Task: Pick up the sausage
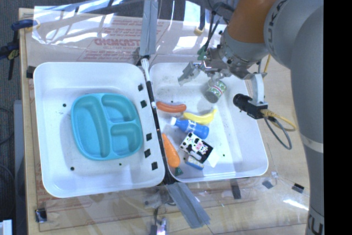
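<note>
Nearest the camera, in the right white plastic bin point(250, 157): a black-and-white spotted box point(196, 147) beside an orange carrot-shaped toy point(171, 153) lying along the divider. Just beyond, a small blue bottle point(193, 129) touching a yellow banana-shaped toy point(201, 116). Next, the orange-red sausage point(171, 107), flat on the bin floor near the divider, just beside the banana's tip, untouched. In the left white plastic bin point(49, 135), a turquoise sectioned tray point(107, 125). Farther back, above the right bin's far half, the grey two-finger gripper point(204, 71), with a small greenish-grey cylinder point(216, 89) hanging close under it; whether spread or closed, whether gripping that cylinder, cannot tell. Well apart from the sausage.
</note>
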`<state>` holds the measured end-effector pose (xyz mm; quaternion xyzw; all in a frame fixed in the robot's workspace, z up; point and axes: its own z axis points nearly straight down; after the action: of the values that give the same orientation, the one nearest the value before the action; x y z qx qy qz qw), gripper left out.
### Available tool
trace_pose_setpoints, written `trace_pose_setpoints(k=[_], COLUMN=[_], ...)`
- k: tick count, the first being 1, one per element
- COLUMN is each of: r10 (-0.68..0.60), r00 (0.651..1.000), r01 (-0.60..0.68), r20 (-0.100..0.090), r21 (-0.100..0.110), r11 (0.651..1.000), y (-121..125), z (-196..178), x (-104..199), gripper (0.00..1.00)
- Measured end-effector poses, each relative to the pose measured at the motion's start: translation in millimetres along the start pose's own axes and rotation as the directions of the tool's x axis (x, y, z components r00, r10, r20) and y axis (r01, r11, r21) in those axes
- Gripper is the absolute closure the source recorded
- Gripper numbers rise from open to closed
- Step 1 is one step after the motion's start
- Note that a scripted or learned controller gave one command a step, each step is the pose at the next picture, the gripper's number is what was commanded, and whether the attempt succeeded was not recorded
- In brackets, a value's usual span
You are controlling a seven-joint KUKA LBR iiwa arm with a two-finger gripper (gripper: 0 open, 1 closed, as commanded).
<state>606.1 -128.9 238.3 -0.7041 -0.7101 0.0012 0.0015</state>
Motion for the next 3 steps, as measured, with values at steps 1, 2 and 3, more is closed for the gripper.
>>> trace_pose_setpoints(k=[1,2,3], r10=[0.01,-0.112,-0.118], r00=[1.0,0.994,0.993], r01=[-0.01,0.112,0.118], r20=[0.001,0.013,0.009], r21=[0.001,-0.016,-0.011], r11=[1.0,0.994,0.993], y=[8.1,1.9,1.3], z=[113.6,139.6,130.9], x=[-1.3,10.4,12.6], gripper=[0.0,0.0,1.0])
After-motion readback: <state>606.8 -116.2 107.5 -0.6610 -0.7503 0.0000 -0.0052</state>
